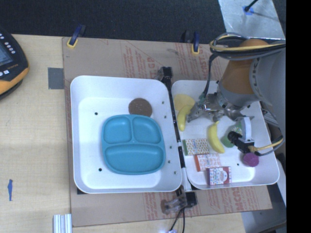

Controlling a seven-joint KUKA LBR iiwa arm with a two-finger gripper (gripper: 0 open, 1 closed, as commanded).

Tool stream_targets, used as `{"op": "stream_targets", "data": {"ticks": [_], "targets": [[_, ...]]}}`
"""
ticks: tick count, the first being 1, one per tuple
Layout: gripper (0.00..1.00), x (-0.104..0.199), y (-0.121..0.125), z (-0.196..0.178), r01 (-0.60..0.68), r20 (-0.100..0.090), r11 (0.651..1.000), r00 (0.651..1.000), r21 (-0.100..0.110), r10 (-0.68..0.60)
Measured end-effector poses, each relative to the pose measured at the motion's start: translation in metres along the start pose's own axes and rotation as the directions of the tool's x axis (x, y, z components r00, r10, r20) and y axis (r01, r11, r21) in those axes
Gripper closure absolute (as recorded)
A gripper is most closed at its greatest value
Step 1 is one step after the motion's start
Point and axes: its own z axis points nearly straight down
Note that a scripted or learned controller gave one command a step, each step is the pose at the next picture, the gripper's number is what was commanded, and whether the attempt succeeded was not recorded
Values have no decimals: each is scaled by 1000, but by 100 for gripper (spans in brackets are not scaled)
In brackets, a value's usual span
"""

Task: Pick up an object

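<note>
Your gripper (201,109) is down in the right bin (266,177), hanging at that bin's far left part, with the grey arm (265,76) and its orange band (238,76) coming in from the bin's right side. Whether the jaws are spread or pressed together you cannot tell from up here; the metal parts blur into one another, and nothing is seen pinched between them.

Now look at what lies around the gripper. Just to its left, against the right bin's left wall, there's a yellow banana (182,109), curved, and the gripper looks to be right beside it or touching it; you cannot tell which. A second yellow banana (214,137) lies a little nearer to you than the gripper, towards the middle of the right bin. Just right of that second banana sits a small green thing (229,141), and past it, near the bin's right wall, a purple round thing (250,159). At the right bin's near side you have a patterned flat packet (196,145), an orange-red card (208,161) just beyond it, and a small printed box (218,176) by the near wall.

Left of the right bin, touching it side by side, the left bin (82,130) holds a blue divided plate (132,144) and a brown disc (140,107) just beyond the plate's far edge.
</note>
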Motion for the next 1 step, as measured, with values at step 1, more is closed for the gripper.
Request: {"op": "stream_targets", "data": {"ticks": [1], "targets": [[0, -25, -51, 0, -6, -2, 1000, 1000, 9, 7]]}}
